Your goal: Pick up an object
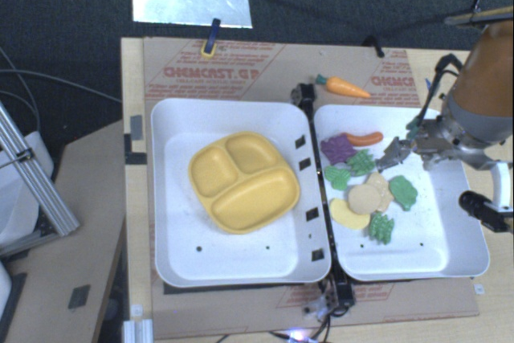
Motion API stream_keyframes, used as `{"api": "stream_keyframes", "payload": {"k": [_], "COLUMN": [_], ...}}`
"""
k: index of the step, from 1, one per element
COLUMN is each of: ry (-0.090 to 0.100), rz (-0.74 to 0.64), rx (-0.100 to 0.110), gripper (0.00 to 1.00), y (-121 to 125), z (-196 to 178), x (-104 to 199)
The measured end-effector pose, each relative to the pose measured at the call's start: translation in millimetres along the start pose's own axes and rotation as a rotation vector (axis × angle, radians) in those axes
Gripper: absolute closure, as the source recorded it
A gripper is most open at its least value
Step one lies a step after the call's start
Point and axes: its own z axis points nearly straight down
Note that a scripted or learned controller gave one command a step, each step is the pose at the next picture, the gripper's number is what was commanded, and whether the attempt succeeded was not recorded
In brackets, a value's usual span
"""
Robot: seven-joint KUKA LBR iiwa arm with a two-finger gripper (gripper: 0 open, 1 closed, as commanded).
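Right-hand bin, claw [393, 152] just beside green toy [361, 163], finger spread unclear

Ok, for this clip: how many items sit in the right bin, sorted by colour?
Right bin, by colour:
Green: 4, at and
Purple: 1
Orange-red: 1
Tan: 1
Yellow: 1
Total: 8
The gripper hangs over the pile.

Toy food [365, 187] crowds right bin [458, 253] (left half).
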Motion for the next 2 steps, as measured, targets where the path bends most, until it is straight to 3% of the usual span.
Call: {"api": "stream_keyframes", "payload": {"k": [1,2], "ry": [0.0,0.001], "rz": [-0.002,-0.007], "rx": [-0.003,-0.01], "gripper": [1.0,1.0], "y": [1,-27], "z": [-11,-99], "x": [0,44]}}
